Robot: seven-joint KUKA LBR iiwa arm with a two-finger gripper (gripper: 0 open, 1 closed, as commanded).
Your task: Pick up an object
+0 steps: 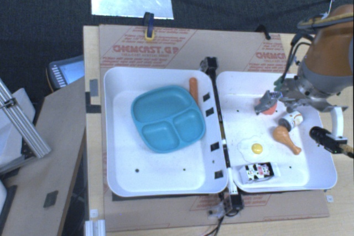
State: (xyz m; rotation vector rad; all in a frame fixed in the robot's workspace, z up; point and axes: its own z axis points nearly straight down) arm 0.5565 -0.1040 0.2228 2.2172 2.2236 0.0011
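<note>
Pincer [269, 101] low over right bin [235, 119], far half, tip touching or overlapping small red object [269, 109]; open or closed: cannot tell. Toy drumstick [286, 138] lies at 5 o'clock from pincer, long axis 10-to-4. Fried egg toy [253, 147] at 6 o'clock. Cardboard under bins reads "CHEMCAST GP" [145, 48].

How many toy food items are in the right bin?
3 clearly: fried egg near the front, chicken drumstick right of it, orange piece under the gripper. Others may be hidden.
</note>
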